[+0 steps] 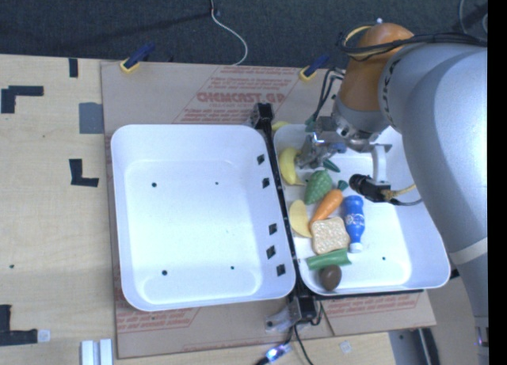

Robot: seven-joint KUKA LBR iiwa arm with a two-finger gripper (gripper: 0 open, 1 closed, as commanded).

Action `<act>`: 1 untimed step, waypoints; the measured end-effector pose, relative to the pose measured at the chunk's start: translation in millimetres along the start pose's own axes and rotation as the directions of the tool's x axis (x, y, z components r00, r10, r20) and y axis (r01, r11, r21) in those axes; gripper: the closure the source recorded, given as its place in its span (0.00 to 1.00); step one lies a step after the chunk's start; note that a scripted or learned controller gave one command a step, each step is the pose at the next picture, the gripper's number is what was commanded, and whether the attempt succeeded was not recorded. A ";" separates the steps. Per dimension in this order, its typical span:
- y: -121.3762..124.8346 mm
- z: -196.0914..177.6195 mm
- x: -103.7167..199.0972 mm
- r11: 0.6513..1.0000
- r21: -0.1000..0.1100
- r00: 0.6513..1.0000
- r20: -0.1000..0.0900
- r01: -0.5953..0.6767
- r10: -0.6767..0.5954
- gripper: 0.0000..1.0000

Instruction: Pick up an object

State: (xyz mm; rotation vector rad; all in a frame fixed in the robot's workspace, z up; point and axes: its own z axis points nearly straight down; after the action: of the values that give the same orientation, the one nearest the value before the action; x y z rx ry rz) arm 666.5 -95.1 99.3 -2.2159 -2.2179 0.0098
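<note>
The right bin [404, 264] holds a cluster of toy food: a yellow piece [287, 167] by the divider, a dark green ridged piece [318, 187], an orange carrot [328, 203], a blue bottle [354, 218], a tan cracker [329, 235], a pale yellow piece [299, 218], a green pod [329, 259] and a brown ball [329, 277]. My gripper [315, 152] hangs low over the bin's far left part, just above the green ridged piece and beside the yellow piece. Nothing can be made out between its fingers.
The left bin [190, 213] sits beside the right one, with a black clip row along the shared wall [273, 213]. The grey arm with its orange band [372, 62] covers the right bin's far right corner. Cardboard lies under both bins.
</note>
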 end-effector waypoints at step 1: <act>0.8 15.5 0.0 1.000 -0.004 1.000 0.003 0.000 0.000 1.00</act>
State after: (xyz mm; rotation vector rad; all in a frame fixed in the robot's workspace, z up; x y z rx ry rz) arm 667.1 -95.1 83.8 -2.2191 -2.2213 0.0093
